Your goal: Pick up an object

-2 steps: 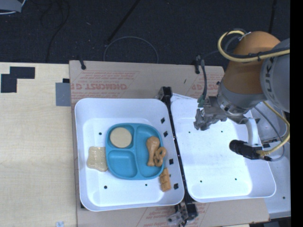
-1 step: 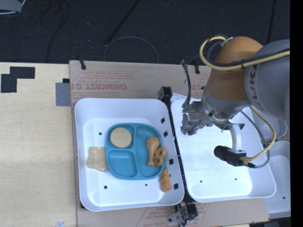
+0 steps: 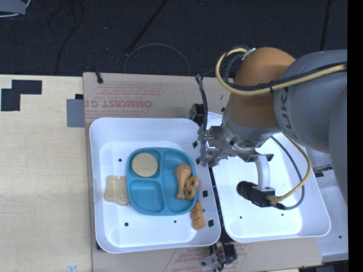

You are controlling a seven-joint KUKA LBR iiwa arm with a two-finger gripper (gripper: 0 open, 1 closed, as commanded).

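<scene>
Dark carpet (image 3: pixel 113 27) strewn with cables lies behind the pale bench (image 3: pixel 39 169). A printed cardboard sheet (image 3: pixel 125 98) underlies both white bins.

All candidates for picking are in the left bin (image 3: pixel 96 152). A blue divided plate (image 3: pixel 150 200) carries a round tan disc (image 3: pixel 144 164) and a pretzel-shaped piece (image 3: pixel 186 181). A pale slab (image 3: pixel 116 189) touches the plate's left edge, and a brown piece (image 3: pixel 197 215) lies by the bin's right wall.

The gripper (image 3: pixel 209 152) hangs over the rim shared with the right bin (image 3: pixel 295 222), probably approaching the pretzel-shaped piece. Whether it is spread or closed cannot be told.
</scene>
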